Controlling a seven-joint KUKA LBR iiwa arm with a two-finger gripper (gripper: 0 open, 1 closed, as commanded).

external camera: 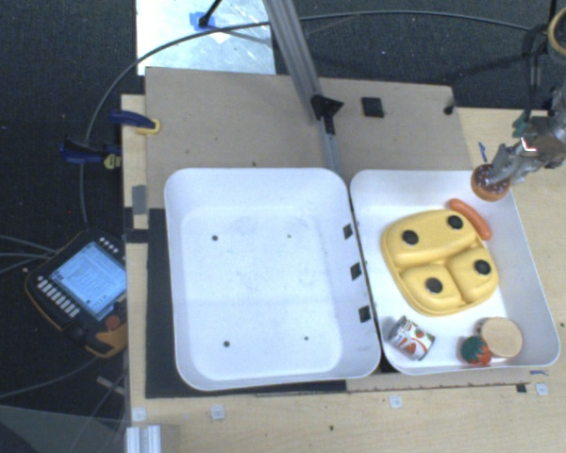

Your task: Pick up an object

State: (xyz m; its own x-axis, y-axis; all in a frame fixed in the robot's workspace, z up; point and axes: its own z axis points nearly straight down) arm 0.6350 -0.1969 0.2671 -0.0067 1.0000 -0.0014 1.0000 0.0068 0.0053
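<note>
My gripper (491,181) hangs over the far right corner of the right bin (540,295). Its fingers are shut on a small round brown object (491,191), held just above the bin's rim. Below it in the right bin lies an orange-red sausage shape (471,218), touching a large yellow moulded piece with black dots (440,259). At the bin's near edge sit a small red and white can (410,338), a tan round disc (501,336) and a small green and red item (474,349).
The left bin (184,253) stands beside the right one, joined by black clips along the shared wall. A metal pole (295,45) slants over the bench at the back. A pendant with a lit screen (83,286) lies left of the bench.
</note>
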